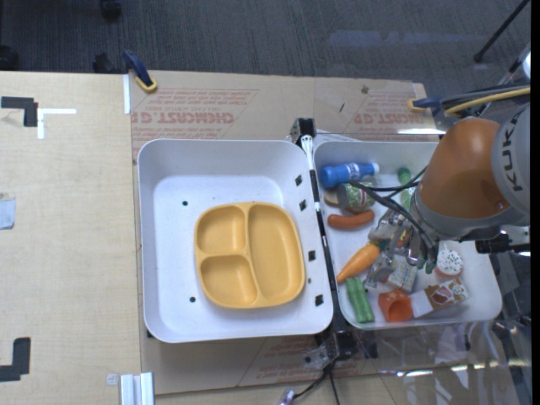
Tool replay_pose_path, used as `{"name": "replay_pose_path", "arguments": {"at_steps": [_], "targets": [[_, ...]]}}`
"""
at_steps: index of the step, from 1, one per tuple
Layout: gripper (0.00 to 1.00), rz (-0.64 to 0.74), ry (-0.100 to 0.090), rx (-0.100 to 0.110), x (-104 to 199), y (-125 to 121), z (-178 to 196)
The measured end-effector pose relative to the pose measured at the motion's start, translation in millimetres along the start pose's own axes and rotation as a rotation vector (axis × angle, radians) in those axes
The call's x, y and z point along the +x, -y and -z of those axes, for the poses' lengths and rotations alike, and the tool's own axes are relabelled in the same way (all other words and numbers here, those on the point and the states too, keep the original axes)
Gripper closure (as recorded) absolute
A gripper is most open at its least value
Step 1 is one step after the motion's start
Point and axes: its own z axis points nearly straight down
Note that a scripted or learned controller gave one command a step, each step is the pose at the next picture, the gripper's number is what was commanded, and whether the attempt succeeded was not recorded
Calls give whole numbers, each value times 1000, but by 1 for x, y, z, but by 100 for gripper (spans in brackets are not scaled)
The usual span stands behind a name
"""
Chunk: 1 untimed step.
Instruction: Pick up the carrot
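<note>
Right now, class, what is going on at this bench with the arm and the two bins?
A grey robot arm with an orange band reaches from the right over the right bin, which holds a jumble of toy food. Its gripper is down among the items, right beside the thick end of the carrot, which lies slanted on the bin floor. The view does not show a firm grasp. The left bin holds a yellow divided plate.

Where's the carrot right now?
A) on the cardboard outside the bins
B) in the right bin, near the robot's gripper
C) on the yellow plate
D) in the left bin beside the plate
B: the carrot lies in the right bin, between the sausage and the green vegetable, just left of the gripper.
</note>
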Motion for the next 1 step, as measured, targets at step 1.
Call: {"name": "replay_pose_path", "arguments": {"at_steps": [1], "targets": [[0,-343,-5,6,-61,-24,-3]]}}
